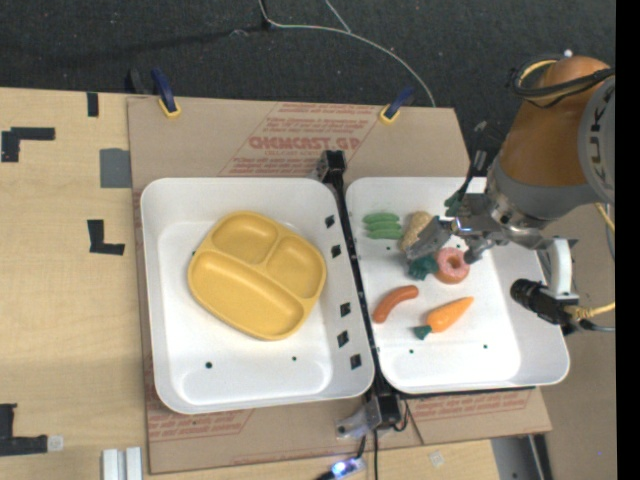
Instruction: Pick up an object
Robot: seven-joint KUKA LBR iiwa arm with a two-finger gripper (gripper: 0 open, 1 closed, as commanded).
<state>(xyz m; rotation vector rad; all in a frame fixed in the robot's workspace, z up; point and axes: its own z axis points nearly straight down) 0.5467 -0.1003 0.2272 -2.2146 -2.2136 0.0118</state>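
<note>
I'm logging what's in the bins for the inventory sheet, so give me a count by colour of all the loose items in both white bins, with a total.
Yellow: 1, the yellow divided plastic plate
Green: 1, the green toy pea pod
Tan: 1, the tan lumpy toy piece
Pink: 1, the pink toy doughnut ring
Red-orange: 1, the red-orange toy sausage
Orange: 1, the orange toy carrot with green top
Total: 6

A robotics lab: clamped cardboard (300,138), white bins (165,298), a robot arm (550,138).

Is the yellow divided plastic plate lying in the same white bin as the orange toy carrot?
No: the yellow divided plastic plate lies in the left white bin, while the orange toy carrot lies in the right white bin.
</note>
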